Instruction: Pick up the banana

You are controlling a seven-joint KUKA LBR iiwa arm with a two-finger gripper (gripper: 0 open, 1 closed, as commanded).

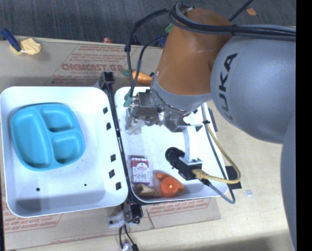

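Grey and shiny, the gripper [135, 115] hangs over the top left corner of the right bin [161, 141], up from the little red box [140, 170]. You cannot tell if it is open or closed, because the big arm [250, 82] with its orange band [189, 46] is in the way. You cannot see anything held in it.

The little red box lies flat near the bottom of the right bin, close to the wall by the other bin. Just right of the box and a bit lower sits a round orange-red thing [169, 186]. Just below the box lies a small brown thing [147, 191]; it is too small to tell what it is.

Left of the box is the left bin [93, 161], with a blue tray [46, 135] in it that has three parts.

Far up from the box, just past the top edge of the right bin, an orange thing [142, 78] peeks out on the brown cardboard [82, 67]. Far up and left of the box, at the cardboard's corner, lies a small yellow and blue thing [26, 46].

You cannot tell where the banana is; the arm hides a lot of the right bin.
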